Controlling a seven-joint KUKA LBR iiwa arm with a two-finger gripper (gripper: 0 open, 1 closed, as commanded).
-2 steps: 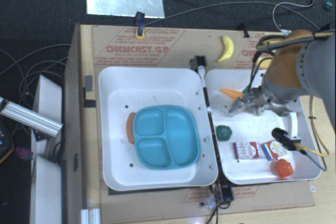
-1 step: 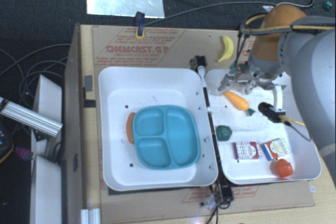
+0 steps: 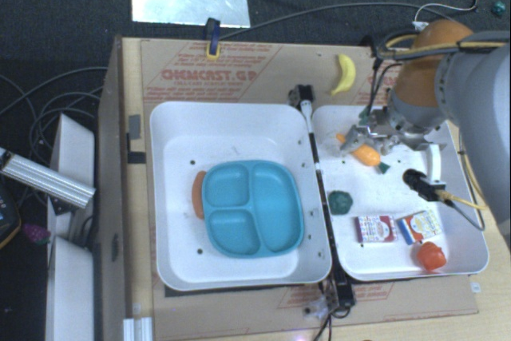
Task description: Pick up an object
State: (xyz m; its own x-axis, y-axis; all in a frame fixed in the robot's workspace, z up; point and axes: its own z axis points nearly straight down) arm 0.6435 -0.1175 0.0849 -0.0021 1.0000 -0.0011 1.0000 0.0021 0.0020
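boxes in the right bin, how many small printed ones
2. Both lie near the front of the right bin, side by side: a red and white box and, just right of it, a tilted red, white and blue box. The arm may hide more.

Both bins (image 3: 172, 172) are white; the left one holds a light blue tray (image 3: 251, 208) with an orange piece (image 3: 196, 194) at its edge. In the right bin lie an orange carrot (image 3: 366, 156), a dark green lump (image 3: 341, 202), two red-and-white cartons (image 3: 375, 229), and a red-orange tomato (image 3: 432, 255). A yellow banana (image 3: 345, 73) rests on the tan cardboard (image 3: 239, 68) printed with red lettering, and the arm (image 3: 471, 76) is grey with an orange band.
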